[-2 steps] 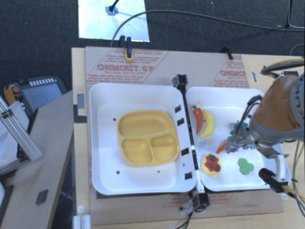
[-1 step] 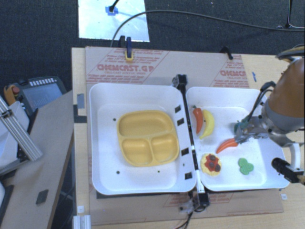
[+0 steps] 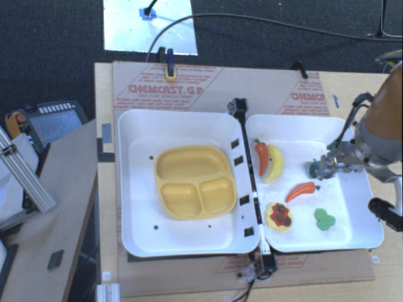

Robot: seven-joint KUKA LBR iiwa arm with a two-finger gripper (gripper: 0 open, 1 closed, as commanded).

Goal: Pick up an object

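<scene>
Bench (image 3: 107, 168): a pale wooden surface on which a brown printed cardboard sheet (image 3: 189, 87) is laid; both bins are carried on the sheet.

Left bin (image 3: 135, 131): shallow, white, rectangular. A yellow plastic three-compartment tray (image 3: 195, 181) is seated at its middle, the one wide compartment toward the far side and the two smaller ones toward the near side.

Right bin (image 3: 359, 231): shallow, white, set touching the left bin along a black centre divider (image 3: 247, 181). Five small toy foods are held in it.

Arm (image 3: 384, 115): grey with an orange band, entered from the right edge and bent down over the right bin's far right part. The two-finger gripper (image 3: 319, 168) is pointed leftward, low over the bin floor, just above and to the right of the orange carrot. Whether its fingers are spread or closed cannot be told, and no item is seen between them.

Yellow banana (image 3: 274, 162): curved, long axis running far to near, near the divider.

Red chili pepper (image 3: 262, 157): touching the banana's left side, long axis parallel to it, green stem at the far end.

Orange carrot (image 3: 301, 190): long axis slanted, raised toward the right, lying in the bin's centre.

Round pizza-like piece (image 3: 279, 216): yellow with red topping, near the front left corner.

Green leafy piece (image 3: 325, 219): small, lobed, to the right of the round piece and well apart from it.
</scene>
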